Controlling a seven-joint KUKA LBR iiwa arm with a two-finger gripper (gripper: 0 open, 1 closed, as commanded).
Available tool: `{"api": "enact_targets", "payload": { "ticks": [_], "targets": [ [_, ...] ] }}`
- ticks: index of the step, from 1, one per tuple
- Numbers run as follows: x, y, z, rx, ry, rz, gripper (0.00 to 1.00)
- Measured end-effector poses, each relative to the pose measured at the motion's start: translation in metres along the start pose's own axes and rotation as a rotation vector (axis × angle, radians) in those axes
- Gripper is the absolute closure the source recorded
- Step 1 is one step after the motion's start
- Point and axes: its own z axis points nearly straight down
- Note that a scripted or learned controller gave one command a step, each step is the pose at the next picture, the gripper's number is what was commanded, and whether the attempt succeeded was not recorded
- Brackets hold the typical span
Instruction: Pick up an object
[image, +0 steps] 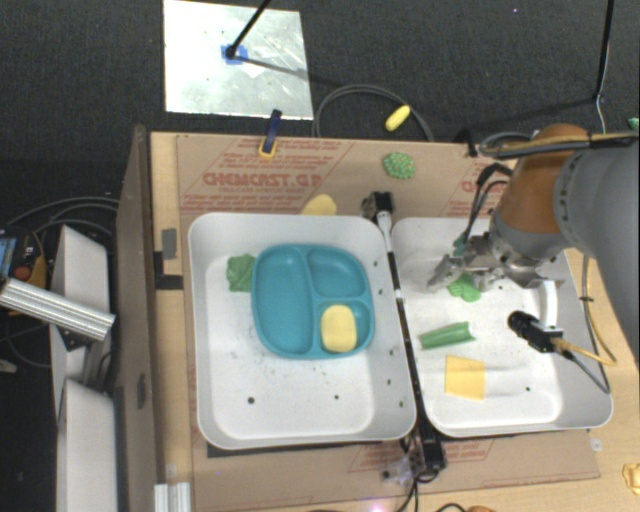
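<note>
My gripper (463, 277) is low in the right bin (575, 410), near its upper middle. Its fingers stand right over a small round green piece (464, 290) that peeks out beneath them; whether they grip it is hidden. Below that lie a long green pod (444, 335) and a yellow cheese-like block (464, 378) on the bin floor. In the left bin (225, 400) a teal divided plate (308, 300) carries a yellow lemon-shaped piece (338, 328), with a green leafy piece (240, 272) by the plate's left rim.
A divider rail (396, 300) runs between the two bins. On the cardboard behind them lie a green bumpy ball (399, 165), a yellow piece (320, 206) and a yellow-and-blue clip (270, 140). A yellow capsule (398, 118) lies farther back by a cable.
</note>
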Motion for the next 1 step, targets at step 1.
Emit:
{"api": "enact_targets", "payload": {
  "ticks": [1],
  "targets": [
    [-0.0564, 0.0414, -0.017, -0.011, -0.005, 0.006, 0.0]
  ]
}}
